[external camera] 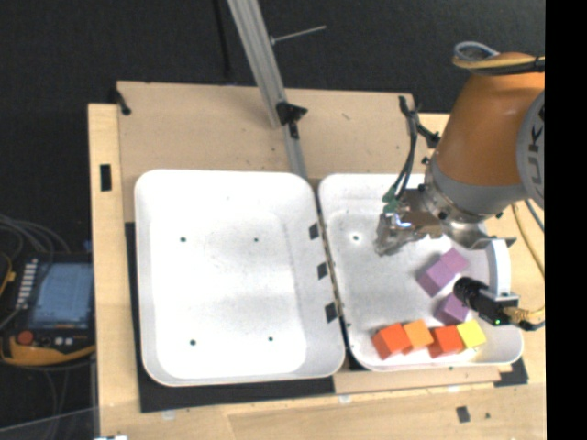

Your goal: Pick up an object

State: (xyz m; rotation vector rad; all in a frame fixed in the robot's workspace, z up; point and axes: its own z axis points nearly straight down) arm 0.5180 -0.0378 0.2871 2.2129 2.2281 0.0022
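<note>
My gripper hangs over the upper middle of the right bin, pointing down, with nothing visible between its fingers. Below and to the right of it lies a purple block, tilted, and a smaller purple block sits just beneath that. Along the bin's front wall stands a row of blocks: a red-orange one, an orange one, a red one and a yellow one. The gripper is apart from all of them.
The left bin lies beside the right one, with black clips along the shared edge. A slanted metal pole rises behind the bins. The arm's orange band and cables overhang the right bin's far right side.
</note>
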